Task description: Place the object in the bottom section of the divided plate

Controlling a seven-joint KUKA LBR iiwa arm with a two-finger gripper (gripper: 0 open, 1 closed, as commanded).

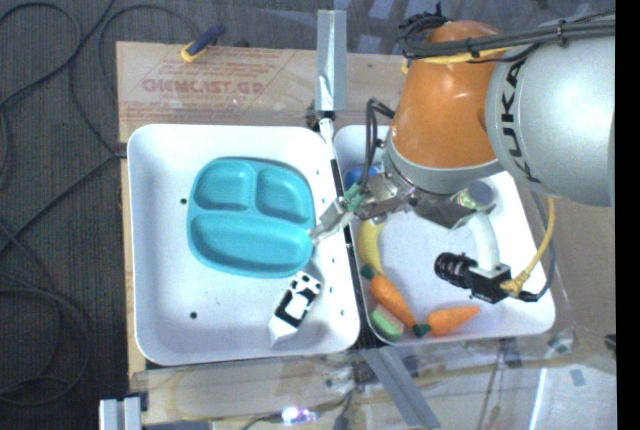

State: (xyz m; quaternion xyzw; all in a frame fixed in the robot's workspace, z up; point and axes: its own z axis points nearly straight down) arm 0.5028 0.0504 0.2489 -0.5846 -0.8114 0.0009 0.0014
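Over bin divider, tool [335,215] by blue divided plate [250,215], carrots [392,303] in rt bin [525,318]

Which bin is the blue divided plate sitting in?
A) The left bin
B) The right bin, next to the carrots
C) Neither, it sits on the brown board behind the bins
A: the blue divided plate lies in the left bin, while the two carrots and the banana lie in the right bin under the arm.
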